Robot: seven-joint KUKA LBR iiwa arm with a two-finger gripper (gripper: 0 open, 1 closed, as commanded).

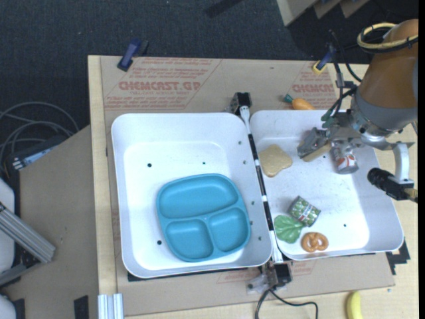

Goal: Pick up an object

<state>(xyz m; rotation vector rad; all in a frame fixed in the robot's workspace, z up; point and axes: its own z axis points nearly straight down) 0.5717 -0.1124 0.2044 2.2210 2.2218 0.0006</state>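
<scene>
Camera view shows a small red-and-white object [343,159] between the fingertips of the gripper [335,153], low over the right bin [382,234] near its far right side, so the claw looks clenched on it. The hold seems shallow; a quick lift could drop it. Toast-shaped piece [274,159] lies left, with bare floor between.

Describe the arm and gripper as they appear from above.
The arm is grey with a broad orange band above the wrist. A yellow cable loops beside the band, and dark cables run down toward the wrist. The gripper is grey metal with two fingers.
</scene>
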